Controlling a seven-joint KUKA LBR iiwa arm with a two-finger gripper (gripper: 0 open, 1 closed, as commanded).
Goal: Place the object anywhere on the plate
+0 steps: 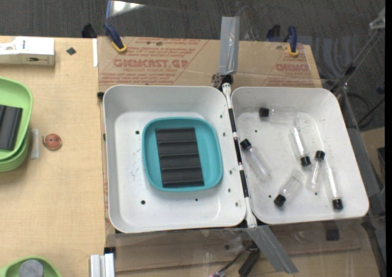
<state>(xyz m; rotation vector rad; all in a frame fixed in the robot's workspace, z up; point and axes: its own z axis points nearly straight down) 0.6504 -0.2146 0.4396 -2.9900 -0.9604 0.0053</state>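
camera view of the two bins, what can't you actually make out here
- Clear plastic tubes with black caps in the right white bin: see-through on white, exact count uncertain.
- Teal plastic plate in the left white bin: dark ribbed insert hides its centre.
- Green tray: cut off by the left edge.

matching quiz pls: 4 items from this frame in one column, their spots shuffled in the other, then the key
Things:
1. teal plate
2. clear tubes with black caps
3. green dish
4. small round brown piece

Places:
A. scattered in the right white bin
B. at the view's left edge, on the wooden bench
C. on the bench, between the green dish and the left white bin
D. in the left white bin, holding a black ribbed insert

Pairs: 1-D, 2-A, 3-B, 4-C
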